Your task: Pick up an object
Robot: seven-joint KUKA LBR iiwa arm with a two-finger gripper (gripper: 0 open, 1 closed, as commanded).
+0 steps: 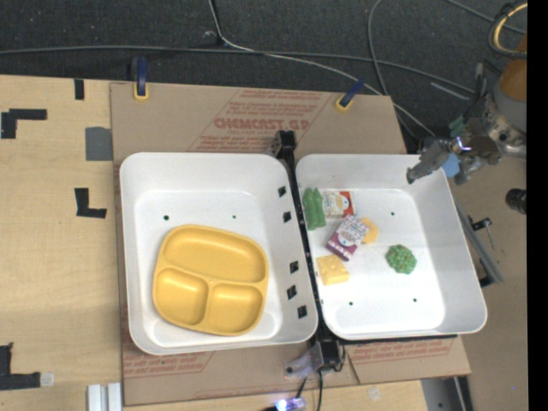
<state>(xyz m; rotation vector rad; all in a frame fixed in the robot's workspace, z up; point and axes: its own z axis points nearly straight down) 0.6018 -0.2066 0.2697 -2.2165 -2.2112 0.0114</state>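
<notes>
At 2 o'clock above the right bin (462, 255), gripper (421, 171) hangs over the rim, arm slanting in from right; carries nothing, jaw state can't tell. Right bin, 9 o'clock side: one green packet (312, 208), one red-white packet (337, 204), one purple packet (347, 235), one yellow block (332, 270); one broccoli (400, 259) toward 3. Left bin (137, 187): one yellow tray (210, 279).

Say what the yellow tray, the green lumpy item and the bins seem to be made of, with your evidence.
Yellow tray: probably moulded plastic; smooth, one colour, soft sheen, three formed compartments.
Green lumpy item: likely plastic or rubber toy food; bumpy, matt surface, too small to tell.
Bins: apparently thin white plastic; glossy, with rounded rims.
</notes>
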